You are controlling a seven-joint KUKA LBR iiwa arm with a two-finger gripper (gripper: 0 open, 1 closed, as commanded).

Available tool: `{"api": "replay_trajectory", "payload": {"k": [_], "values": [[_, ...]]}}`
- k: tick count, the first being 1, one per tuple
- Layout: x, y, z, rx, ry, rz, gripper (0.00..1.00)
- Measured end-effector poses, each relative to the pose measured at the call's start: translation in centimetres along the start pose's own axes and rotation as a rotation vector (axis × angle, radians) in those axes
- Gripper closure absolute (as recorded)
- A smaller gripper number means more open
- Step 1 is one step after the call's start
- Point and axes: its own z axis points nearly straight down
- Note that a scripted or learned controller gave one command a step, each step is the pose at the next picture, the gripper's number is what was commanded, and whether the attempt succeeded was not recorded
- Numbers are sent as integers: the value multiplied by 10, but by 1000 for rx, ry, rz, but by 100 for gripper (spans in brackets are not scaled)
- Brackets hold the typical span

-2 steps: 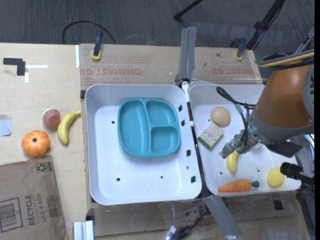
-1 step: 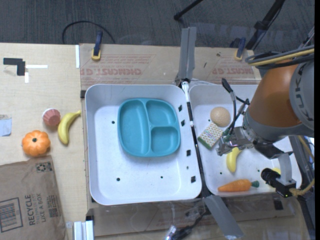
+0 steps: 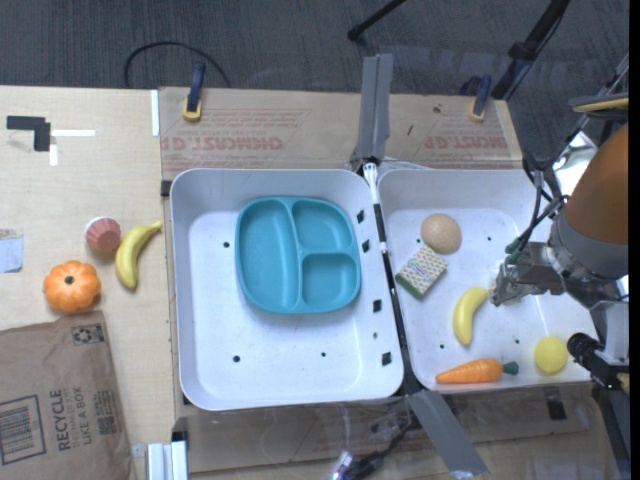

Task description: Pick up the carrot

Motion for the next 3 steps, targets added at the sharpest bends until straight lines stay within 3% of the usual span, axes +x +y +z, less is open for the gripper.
{"api": "replay_trajectory", "payload": {"k": [1, 2, 3], "values": [[41, -4, 8, 2, 0, 243, 100], [21, 1, 100, -12, 3, 519, 100], [63, -6, 8, 2, -1, 938, 100]]}}
